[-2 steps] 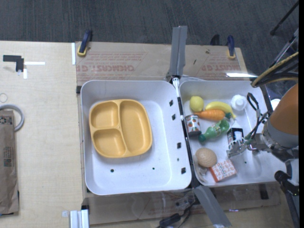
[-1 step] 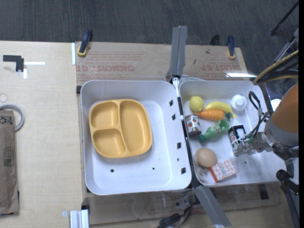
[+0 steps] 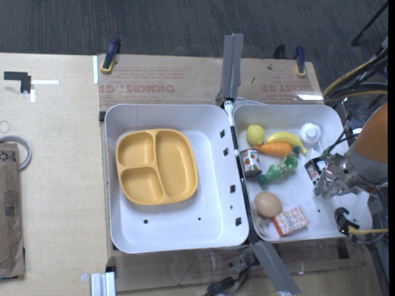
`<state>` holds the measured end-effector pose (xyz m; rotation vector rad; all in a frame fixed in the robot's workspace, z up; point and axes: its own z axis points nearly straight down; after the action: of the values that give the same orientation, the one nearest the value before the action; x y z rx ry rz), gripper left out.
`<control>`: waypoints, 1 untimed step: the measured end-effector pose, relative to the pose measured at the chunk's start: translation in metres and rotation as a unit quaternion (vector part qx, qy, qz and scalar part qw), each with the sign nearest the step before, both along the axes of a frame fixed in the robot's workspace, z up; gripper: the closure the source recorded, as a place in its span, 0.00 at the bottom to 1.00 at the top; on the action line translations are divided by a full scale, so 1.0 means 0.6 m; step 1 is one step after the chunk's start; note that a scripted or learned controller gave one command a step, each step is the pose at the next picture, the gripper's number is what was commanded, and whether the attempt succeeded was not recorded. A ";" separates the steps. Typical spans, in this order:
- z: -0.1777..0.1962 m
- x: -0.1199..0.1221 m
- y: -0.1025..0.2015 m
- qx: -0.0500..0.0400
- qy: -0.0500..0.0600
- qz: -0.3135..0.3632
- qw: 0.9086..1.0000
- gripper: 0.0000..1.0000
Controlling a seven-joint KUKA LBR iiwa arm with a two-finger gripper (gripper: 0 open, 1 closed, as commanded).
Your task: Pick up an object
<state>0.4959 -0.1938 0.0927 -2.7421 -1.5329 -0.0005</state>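
You see a yellow tray (image 3: 157, 165) in a white bin (image 3: 117, 184); orange carrot (image 3: 276, 148), green bottle (image 3: 278, 170), yellow lemon (image 3: 255, 134).

Two white bins (image 3: 117, 184); one yellow tray (image 3: 157, 165); eight small items (all in the right bin (image 3: 321, 113)).

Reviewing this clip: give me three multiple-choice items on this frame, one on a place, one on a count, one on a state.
1. Where is the yellow divided tray?
A. left bin
B. right bin
C. on the cardboard

2. How many compartments does it have?
A. two
B. three
C. four

3. How does the green bottle rest?
A. upright
B. on its side
C. on the tray

Answers: 1 A, it sits inside the left bin. 2 B, two small ones and one long one. 3 B, it lies flat in the right bin below the carrot.
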 end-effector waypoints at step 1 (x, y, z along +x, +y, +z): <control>-0.002 0.146 0.001 0.005 0.007 -0.142 0.990 1.00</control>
<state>0.5837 -0.1930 0.0916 -2.9176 -1.1209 0.0111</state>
